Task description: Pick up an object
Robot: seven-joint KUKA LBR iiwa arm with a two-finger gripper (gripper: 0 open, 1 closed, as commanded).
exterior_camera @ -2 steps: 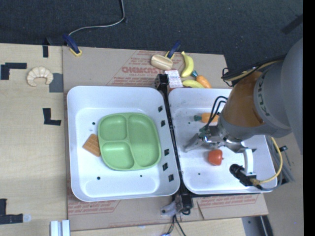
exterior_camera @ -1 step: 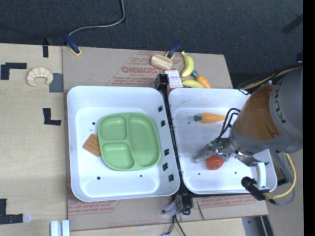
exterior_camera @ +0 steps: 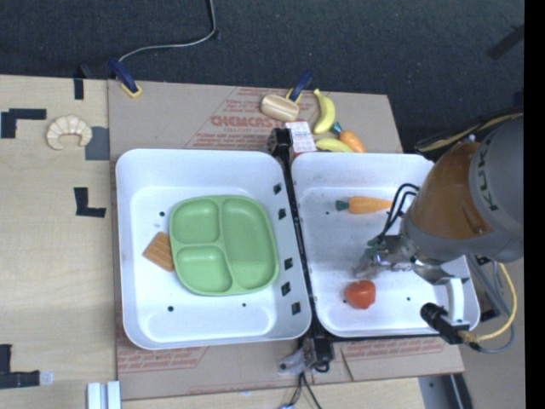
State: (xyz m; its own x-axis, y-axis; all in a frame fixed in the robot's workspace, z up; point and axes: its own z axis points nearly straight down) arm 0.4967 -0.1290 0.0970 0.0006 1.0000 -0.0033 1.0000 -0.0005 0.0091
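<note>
A croissant (exterior_camera: pixel 69 131) lies on the desk (exterior_camera: pixel 51 254) at upper left. A green divided plate (exterior_camera: pixel 225 244) sits in the left bin (exterior_camera: pixel 136 186). In the right bin (exterior_camera: pixel 409 164) lie a carrot (exterior_camera: pixel 369 204) and a tomato (exterior_camera: pixel 360 294); the pincer (exterior_camera: pixel 368 265) hangs just above the tomato, its grip state impossible to tell.

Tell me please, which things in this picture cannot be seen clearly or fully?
- Gripper, camera view: small and dark below the wrist; open or shut cannot be told.
- Orange flat piece, left bin: partly under the green divided plate; its full shape is hidden.
- Items behind the bins, near the bananas: crowded together and small; the label on the little box is unreadable.
- Right bin: its far right part is covered by the arm.
</note>
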